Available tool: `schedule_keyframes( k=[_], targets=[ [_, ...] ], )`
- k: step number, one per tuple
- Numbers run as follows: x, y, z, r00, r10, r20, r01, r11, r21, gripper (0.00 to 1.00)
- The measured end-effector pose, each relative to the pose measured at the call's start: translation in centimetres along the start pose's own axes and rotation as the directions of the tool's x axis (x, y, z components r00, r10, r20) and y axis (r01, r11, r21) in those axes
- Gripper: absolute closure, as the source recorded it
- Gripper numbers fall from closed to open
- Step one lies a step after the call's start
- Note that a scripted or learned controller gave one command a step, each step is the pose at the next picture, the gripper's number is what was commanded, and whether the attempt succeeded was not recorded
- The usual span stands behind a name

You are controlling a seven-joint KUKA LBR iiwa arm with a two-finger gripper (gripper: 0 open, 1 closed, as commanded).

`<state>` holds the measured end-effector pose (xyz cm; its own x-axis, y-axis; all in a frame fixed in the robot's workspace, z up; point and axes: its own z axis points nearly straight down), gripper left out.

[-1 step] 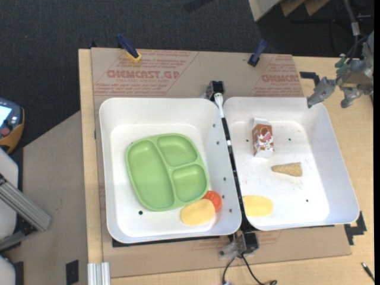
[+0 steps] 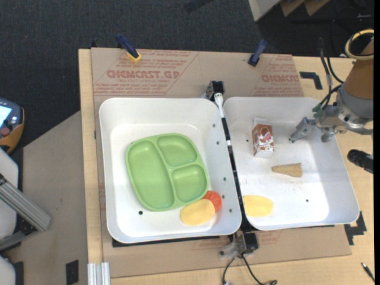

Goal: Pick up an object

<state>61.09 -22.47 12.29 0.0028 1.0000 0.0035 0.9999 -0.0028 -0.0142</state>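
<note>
Camera view: fixed above, slanted look down at a bench (image 2: 178, 70) carrying two shallow white bins side by side.
Bench writing: red print on the brown board reads "CHEMCAST GP" near the far left corner; same print repeats near the far right, partly cut off by the bin.
Clamps: one blue clamp (image 2: 128, 47) with a yellow tip on the bench's far edge, left; another blue clamp (image 2: 257, 52) on the far edge, right.
Left bin (image 2: 110, 159): holds a green divided plate (image 2: 166, 171) with three compartments, lying flat mid-bin.
Left bin near right corner: yellow piece (image 2: 197, 214) with an orange-red piece (image 2: 214, 199) touching it, both just beside the plate's near right corner.
Right bin (image 2: 338, 189): holds three things, well apart from each other.
Small carton (image 2: 262, 139): brown and white with red marks, near the bin's far edge, left of centre; its label is too small to read.
Tan wedge (image 2: 288, 170): flat, mid-bin, nearer than the carton.
Yellow disc (image 2: 257, 205): near left corner of the right bin, against the wall.
Arm (image 2: 359, 82): orange band, reaching in over the right bin's far right corner.
Gripper (image 2: 312, 132): fingers spread wide, nothing between them, over bare bin floor right of the carton.
</note>
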Motion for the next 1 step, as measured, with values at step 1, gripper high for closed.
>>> schedule_keyframes(
  k=[1],
  targets=[
    [0.06, 0.48, -2.19, 1.0, -0.004, 0.006, 0.004, 1.0, -0.018, 1.0]
  ],
)
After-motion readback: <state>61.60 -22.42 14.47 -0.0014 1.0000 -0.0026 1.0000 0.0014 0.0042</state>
